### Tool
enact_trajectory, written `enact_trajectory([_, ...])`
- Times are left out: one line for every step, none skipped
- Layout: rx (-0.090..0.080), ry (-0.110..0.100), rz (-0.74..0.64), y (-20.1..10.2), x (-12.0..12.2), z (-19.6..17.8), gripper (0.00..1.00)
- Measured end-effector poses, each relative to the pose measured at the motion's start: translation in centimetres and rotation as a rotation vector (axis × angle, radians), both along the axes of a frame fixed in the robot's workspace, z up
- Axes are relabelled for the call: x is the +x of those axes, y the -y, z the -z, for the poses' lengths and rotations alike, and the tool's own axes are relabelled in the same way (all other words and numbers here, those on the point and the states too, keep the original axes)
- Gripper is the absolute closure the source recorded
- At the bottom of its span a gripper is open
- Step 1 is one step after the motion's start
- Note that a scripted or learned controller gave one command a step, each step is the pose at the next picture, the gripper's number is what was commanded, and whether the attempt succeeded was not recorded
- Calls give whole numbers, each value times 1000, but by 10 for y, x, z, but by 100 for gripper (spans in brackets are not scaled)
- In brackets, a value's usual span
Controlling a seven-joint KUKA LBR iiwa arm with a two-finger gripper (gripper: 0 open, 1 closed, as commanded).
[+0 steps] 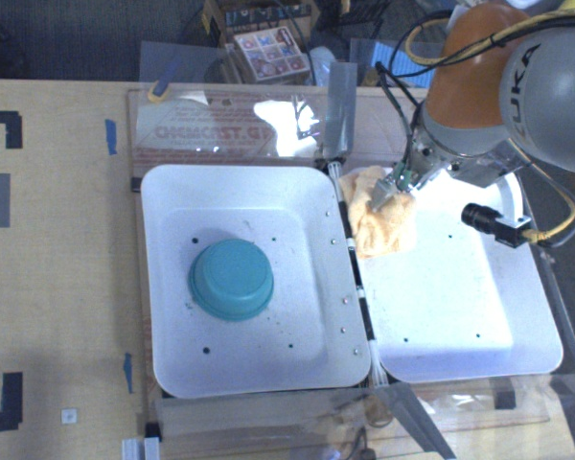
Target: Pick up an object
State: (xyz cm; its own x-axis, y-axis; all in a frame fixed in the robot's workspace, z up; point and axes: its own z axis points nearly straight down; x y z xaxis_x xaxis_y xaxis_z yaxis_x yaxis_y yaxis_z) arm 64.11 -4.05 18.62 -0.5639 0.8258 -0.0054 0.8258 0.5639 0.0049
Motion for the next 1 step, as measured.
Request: enact_trajectory([1,-3,322,20,26,0,100])
